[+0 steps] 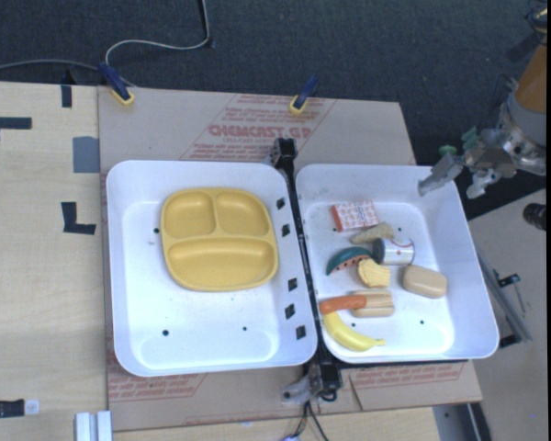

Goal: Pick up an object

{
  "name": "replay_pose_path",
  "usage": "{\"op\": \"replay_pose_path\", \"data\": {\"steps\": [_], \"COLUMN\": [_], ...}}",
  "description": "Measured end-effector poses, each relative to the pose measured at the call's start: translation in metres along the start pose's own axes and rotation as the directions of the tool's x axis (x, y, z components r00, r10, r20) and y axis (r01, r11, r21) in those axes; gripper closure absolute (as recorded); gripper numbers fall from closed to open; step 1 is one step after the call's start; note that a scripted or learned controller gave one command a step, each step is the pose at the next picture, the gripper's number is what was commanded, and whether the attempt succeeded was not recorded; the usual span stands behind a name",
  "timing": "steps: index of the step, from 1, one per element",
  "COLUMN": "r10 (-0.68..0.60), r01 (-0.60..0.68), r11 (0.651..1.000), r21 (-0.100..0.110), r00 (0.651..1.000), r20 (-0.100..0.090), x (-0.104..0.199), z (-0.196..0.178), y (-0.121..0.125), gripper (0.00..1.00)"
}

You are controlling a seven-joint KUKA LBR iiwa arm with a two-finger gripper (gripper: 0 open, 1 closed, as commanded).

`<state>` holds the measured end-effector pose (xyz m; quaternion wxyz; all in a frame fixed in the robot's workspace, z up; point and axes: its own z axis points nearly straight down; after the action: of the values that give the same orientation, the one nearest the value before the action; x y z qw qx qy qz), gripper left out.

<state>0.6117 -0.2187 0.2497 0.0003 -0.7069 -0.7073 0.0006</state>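
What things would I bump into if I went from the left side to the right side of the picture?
Yellow divided plate in the left bin → banana → red-and-white box → tan block, all three in the right bin → claw above that bin's far right corner.

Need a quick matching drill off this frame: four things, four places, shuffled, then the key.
Things:
1. yellow tray
2. banana
3. red-and-white box
4. gripper

Places:
A. near edge of the right bin
B. far part of the right bin, above the other items
C. left bin
D. over the right bin's far right corner

Pairs: 1-C, 2-A, 3-B, 4-D
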Motion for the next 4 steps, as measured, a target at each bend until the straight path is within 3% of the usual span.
{"op": "replay_pose_path", "data": {"steps": [1,2,3,4], "r10": [-0.001,-0.001,-0.001,-0.001], "r01": [0.001,0.002,0.001,0.001], "r11": [1.000,1.000,1.000,1.000], "r21": [0.002,-0.007,-0.007,-0.009], "r00": [1.000,1.000,1.000,1.000], "r20": [-0.002,0.002,0.002,0.003], "x": [0.071,0.115,0.118,0.119], "z": [0.116,0.161,0.161,0.162], "y": [-0.023,0.029,0.039,0.000], "gripper": [0.00,0.00,0.00,0.00]}}
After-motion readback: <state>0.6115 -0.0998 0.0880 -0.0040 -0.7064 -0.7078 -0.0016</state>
